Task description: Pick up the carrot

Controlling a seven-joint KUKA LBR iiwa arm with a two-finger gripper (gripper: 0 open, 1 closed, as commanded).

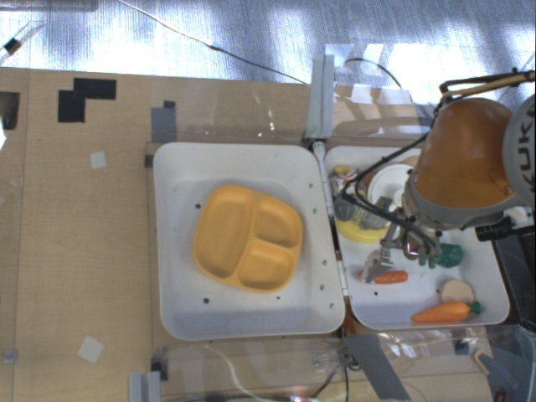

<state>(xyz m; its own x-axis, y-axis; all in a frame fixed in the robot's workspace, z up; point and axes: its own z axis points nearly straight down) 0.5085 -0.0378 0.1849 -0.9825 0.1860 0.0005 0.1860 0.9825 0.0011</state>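
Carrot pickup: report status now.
Gripper low in right bin, over small red-orange piece. Carrot free at front edge, ungrasped. Round beige piece touching it.

carrot (pixel 441 312): open above | beige piece (pixel 456 291) touching | bin wall (pixel 502 304) near

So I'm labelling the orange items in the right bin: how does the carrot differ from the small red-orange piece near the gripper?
The carrot is longer and fatter than the small piece. The carrot is lighter orange with a green end; the piece is redder, with no green visible. The carrot lies near the bin's front edge; the piece lies further back, by the gripper. Both lie flat, roughly crosswise.
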